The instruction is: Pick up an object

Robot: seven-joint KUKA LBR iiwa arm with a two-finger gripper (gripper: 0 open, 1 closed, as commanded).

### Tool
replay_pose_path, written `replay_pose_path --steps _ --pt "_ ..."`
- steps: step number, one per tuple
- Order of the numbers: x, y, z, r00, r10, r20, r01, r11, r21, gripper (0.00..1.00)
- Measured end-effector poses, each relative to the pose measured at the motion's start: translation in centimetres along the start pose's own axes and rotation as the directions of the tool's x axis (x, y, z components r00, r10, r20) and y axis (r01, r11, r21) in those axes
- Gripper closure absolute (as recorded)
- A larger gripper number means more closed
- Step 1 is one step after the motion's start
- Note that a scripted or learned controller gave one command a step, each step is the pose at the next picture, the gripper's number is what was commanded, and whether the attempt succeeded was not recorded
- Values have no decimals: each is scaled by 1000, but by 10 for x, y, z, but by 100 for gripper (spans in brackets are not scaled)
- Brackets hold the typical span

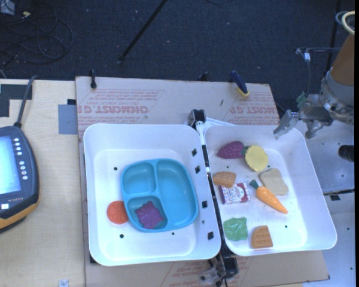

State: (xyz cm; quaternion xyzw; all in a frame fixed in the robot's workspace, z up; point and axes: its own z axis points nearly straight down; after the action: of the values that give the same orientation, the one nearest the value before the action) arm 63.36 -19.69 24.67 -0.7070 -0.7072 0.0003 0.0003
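Note:
My gripper (297, 128) hangs above the far right corner of the right bin (316, 187), its fingers spread open with nothing between them. In that bin lie a purple fruit (230, 150), a yellow round piece (256, 158), a bread slice (274, 181), a carrot (270, 199), a brown waffle piece (224, 179), a red-and-white packet (234, 194), a green leaf (235, 228) and an orange cracker (261, 237). The nearest to the gripper is the yellow piece, down and to its left.
The left bin (102, 160) holds a blue divided tray (167, 187) with a purple item (148, 214) in its front compartment, and an orange-red ball (116, 212) beside the tray. A handheld control pendant (6, 175) lies at far left. A blue clamp (239, 84) sits at the back.

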Motion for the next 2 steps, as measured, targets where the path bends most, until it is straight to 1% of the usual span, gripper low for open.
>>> replay_pose_path --steps 1,2 --pt "36 9 111 1000 -2 -3 2 1000 8 0" --pt "54 -18 161 1000 1 0 -1 1000 2 0"
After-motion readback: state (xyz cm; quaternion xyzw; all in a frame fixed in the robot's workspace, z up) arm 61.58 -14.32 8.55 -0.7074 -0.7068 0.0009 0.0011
